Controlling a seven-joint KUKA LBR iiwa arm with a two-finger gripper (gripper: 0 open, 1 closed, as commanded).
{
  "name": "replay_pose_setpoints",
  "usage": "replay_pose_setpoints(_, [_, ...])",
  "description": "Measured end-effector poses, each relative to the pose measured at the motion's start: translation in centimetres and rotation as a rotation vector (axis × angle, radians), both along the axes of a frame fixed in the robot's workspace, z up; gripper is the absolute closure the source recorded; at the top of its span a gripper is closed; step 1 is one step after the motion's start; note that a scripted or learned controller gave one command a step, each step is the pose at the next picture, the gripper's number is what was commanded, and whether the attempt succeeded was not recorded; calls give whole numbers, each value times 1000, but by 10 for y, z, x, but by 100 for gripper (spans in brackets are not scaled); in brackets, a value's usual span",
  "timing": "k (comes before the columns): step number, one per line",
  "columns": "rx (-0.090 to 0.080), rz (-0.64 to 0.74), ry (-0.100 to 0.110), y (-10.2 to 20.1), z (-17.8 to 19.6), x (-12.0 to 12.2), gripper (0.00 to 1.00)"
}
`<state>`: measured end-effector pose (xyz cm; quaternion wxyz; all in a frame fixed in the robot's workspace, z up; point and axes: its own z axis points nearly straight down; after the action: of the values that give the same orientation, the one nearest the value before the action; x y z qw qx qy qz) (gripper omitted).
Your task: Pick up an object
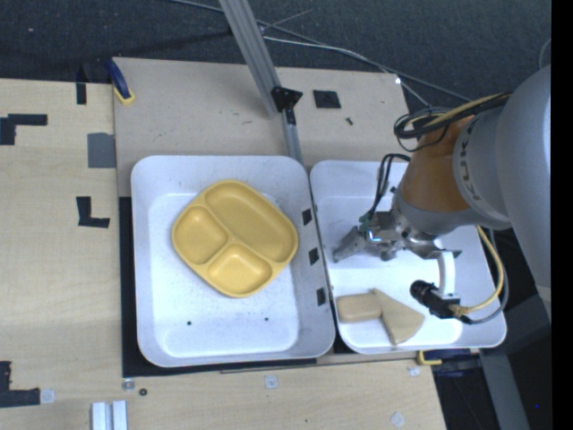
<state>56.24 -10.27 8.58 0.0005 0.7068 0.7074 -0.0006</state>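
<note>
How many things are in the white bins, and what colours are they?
Yellow: 1, the plate in the left bin
Tan: 2, a block and a wedge, touching in the right bin
Total: 3

Count, camera view:
- White bins: 2, side by side. Left bin (152, 240) at frame centre-left, right bin (340, 186) at centre-right.
- Yellow divided plates (235, 237): 1, in the left bin; three compartments.
- Tan pieces: 2, lower part of the right bin: a block (358, 307) and a wedge (400, 319), touching.
- Robot arms (466, 173): 1, at right of frame.
</note>
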Motion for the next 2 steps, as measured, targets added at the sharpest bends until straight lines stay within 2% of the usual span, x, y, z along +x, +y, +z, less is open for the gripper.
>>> replay_pose_setpoints(1, [0,2,-5,1,12,2,100])
replay_pose_setpoints(2, [1,0,-2,-8,66,7,100])
